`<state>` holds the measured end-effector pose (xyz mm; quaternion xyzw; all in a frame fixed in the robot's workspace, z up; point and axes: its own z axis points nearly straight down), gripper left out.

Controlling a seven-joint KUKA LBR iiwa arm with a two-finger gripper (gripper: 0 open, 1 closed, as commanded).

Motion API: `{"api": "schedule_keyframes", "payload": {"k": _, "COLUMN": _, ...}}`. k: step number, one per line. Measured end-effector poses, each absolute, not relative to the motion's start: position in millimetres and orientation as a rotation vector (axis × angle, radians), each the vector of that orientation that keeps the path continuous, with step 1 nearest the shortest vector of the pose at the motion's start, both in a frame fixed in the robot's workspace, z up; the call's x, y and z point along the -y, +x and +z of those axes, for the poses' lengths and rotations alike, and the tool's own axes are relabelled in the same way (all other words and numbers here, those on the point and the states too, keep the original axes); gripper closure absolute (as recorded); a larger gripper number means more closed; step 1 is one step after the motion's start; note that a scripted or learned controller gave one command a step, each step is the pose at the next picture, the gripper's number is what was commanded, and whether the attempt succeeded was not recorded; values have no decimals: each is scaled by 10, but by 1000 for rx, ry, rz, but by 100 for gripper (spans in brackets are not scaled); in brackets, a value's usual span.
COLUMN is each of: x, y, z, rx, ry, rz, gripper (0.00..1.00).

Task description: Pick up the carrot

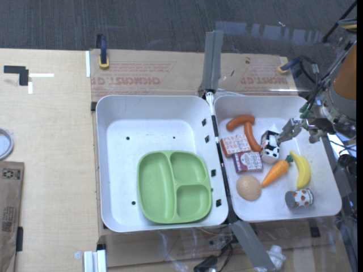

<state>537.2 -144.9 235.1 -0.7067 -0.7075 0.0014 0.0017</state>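
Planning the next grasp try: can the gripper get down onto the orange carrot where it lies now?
Probably yes. The orange carrot with the green top lies uncovered in the right white bin, with the gripper above and beside it. The yellow banana and black-and-white cow toy crowd it, so a clean grasp looks tight.

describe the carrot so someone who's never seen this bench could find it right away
Look in the right-hand white bin, in its lower middle. The carrot lies at a slant between a tan egg and a yellow banana. It is the one orange cone with a green tip; the sausages above are redder, blunt-ended tubes.
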Motion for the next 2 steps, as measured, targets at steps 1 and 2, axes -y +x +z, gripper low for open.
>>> {"api": "schedule_keyframes", "payload": {"k": 1, "x": 1599, "y": 4943, "z": 909, "rx": 2399, "ry": -2026, "rz": 1, "gripper": 0}}
{"api": "schedule_keyframes", "payload": {"k": 2, "x": 1609, "y": 4943, "z": 995, "rx": 2396, "ry": -2031, "rz": 2, "gripper": 100}}
